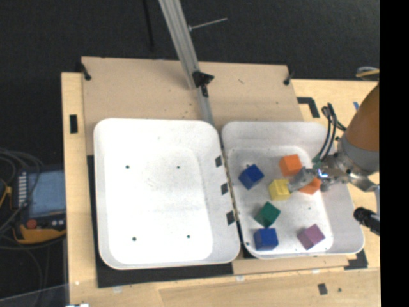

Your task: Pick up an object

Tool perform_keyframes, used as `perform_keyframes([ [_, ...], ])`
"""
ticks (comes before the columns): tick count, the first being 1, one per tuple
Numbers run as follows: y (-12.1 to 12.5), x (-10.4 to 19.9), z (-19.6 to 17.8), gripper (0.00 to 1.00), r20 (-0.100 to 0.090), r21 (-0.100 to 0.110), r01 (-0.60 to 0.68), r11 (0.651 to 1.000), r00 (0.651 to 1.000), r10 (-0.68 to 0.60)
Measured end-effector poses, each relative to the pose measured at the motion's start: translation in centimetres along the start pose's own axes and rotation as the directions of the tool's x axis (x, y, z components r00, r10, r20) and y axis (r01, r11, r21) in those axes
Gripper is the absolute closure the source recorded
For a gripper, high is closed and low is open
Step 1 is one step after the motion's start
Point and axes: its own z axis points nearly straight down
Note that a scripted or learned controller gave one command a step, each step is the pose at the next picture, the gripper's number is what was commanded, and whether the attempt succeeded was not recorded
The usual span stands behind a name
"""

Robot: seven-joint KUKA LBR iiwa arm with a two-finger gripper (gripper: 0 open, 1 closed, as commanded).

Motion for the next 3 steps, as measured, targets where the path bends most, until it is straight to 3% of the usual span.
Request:
perform_keyframes([
  [1, 0.9, -0.4, 2.1, 0.00, 0.010, -0.033, 0.004, 0.999, 1.000, -0.004],
  [2, 1.0, -0.5, 1.1, 1.00, 0.012, -0.039, -0.002, 0.999, 1.000, 0.002],
  [3, 1.3, -1.1, -3.3, 1.00, 0.003, -0.011, 0.004, 1.000, 1.000, -0.004],
])
